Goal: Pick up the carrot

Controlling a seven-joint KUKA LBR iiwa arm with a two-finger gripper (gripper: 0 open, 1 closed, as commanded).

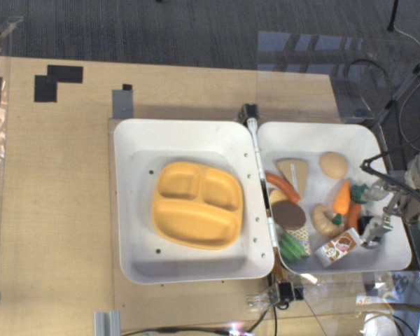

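The carrot (pixel 342 199) is orange with a green leafy top (pixel 358 192). It lies tilted in the right half of the right bin (pixel 378 142), its tip pointing toward the front. My gripper (pixel 373 232) hovers low over the bin's front right part, just right of and slightly nearer than the carrot, apart from it. Nothing is visibly held. The arm enters from the right edge.
Around the carrot lie a beige egg (pixel 333 164), a tan wedge (pixel 292 174), a red sausage (pixel 281 185), a brown disc (pixel 289 215), a beige lump (pixel 322 220), a green item (pixel 292 246) and a small carton (pixel 338 248). The left bin (pixel 133 187) holds a yellow divided plate (pixel 196 204).
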